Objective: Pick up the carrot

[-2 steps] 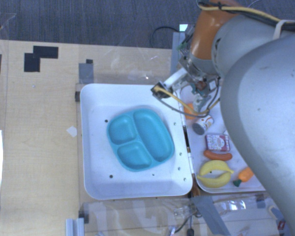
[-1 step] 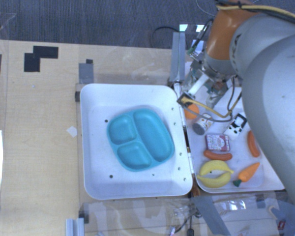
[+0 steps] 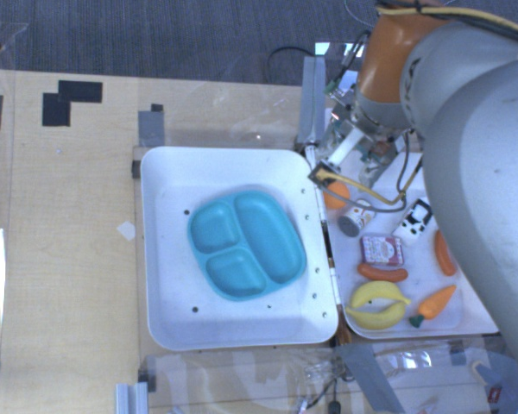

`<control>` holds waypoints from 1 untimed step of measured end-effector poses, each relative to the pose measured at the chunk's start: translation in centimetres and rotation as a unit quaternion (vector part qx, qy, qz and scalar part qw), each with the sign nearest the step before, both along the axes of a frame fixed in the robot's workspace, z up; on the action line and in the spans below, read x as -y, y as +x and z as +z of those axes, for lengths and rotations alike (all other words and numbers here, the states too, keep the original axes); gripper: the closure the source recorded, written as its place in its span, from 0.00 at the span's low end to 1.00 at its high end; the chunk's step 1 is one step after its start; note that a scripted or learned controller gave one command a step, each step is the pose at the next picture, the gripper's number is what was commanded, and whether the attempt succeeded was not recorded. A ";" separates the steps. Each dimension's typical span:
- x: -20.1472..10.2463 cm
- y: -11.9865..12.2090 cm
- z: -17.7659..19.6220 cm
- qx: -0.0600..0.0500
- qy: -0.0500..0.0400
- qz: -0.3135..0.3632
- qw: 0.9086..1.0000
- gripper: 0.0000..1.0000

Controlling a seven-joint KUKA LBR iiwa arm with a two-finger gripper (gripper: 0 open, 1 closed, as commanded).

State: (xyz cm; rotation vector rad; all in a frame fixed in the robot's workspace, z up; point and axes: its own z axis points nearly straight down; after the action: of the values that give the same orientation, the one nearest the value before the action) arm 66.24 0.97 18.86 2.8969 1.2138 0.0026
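Pale wood bench (image 3: 69,231), grey carpet behind. The pincer (image 3: 369,152) hangs over the right bin's (image 3: 421,267) far end, and I honestly can't tell if it's spread or pressed together. A grey can (image 3: 354,221) sits near it, with a banana (image 3: 378,305) further out. The carrot (image 3: 436,303) is well away, just beside the banana.
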 end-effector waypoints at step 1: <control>-0.8 0.3 -0.3 0.001 0.001 -0.043 0.999 0.00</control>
State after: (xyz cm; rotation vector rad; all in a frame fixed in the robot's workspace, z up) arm 66.59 1.80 18.53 2.9468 1.0893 0.0053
